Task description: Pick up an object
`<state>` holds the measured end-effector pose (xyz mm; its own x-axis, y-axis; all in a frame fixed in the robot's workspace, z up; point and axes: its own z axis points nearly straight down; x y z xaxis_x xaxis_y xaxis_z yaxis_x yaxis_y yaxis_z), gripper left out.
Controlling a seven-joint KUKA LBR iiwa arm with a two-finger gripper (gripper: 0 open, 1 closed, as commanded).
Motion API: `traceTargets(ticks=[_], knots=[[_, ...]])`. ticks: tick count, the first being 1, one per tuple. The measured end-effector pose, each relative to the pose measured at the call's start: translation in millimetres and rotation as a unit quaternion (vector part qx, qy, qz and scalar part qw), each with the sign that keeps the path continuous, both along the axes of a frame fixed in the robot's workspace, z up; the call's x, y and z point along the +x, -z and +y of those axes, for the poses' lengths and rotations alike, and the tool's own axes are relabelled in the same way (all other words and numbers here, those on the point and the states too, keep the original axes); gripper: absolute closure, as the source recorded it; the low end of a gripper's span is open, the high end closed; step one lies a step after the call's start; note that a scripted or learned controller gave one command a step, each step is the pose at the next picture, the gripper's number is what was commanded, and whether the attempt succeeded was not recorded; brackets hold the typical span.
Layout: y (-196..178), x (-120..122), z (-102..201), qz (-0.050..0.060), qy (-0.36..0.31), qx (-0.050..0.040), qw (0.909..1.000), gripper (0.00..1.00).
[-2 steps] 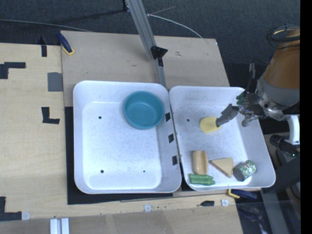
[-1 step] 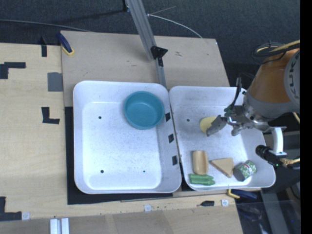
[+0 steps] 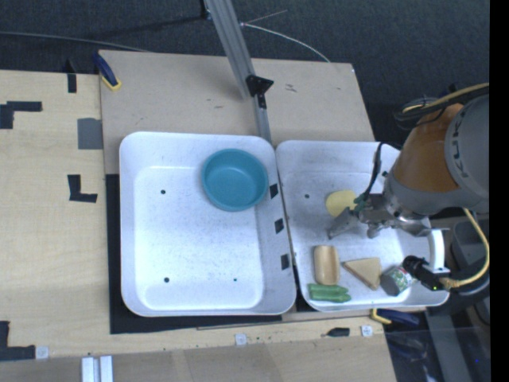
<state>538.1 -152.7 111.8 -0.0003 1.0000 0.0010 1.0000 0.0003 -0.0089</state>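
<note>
The right bin (image 3: 310, 165) holds several small objects. A yellow rounded piece (image 3: 339, 202) lies near its middle. Along the front sit a tan bread-like roll (image 3: 325, 264), a tan wedge (image 3: 365, 271), a green pod-like piece (image 3: 329, 294) and a small dark grey-green item (image 3: 395, 280). My gripper (image 3: 350, 222) hangs low over the right bin, just below and to the right of the yellow piece, close to it or touching it. I see nothing held in it. The arm's orange band (image 3: 425, 161) rises behind it.
A blue bowl (image 3: 234, 179) rests at the back of the left bin (image 3: 159, 237). A slanted metal pole (image 3: 235, 42) runs down to the gap between the bins. Cables loop at the right edge beside the arm.
</note>
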Motion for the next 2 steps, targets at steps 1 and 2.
traceTargets(ticks=[1,2], knots=[[-13.4,1.7,1.2,-0.002,-0.001,0.0001,1.0000,1.00],[-67.3,10.7,-4.3,-0.006,0.000,-0.0012,1.0000,1.00]])
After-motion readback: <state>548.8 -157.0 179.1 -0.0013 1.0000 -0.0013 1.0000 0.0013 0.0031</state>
